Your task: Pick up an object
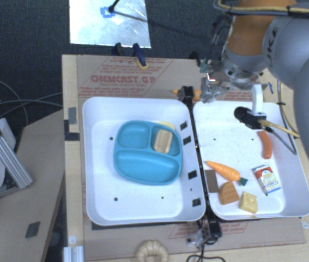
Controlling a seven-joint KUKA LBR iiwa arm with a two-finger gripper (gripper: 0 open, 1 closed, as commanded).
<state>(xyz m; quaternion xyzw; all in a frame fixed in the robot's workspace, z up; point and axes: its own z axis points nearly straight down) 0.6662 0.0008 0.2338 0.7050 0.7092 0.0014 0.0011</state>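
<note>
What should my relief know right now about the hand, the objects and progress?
Hand: over the far edge of the right bin, by the divider; nothing visibly held.
Right bin: carrot, sausage, small box, brown block, pale yellow block.
Left bin: blue plate with a bread piece on it.
Done: no pick yet.
Left: grab one object and lift it.
</note>
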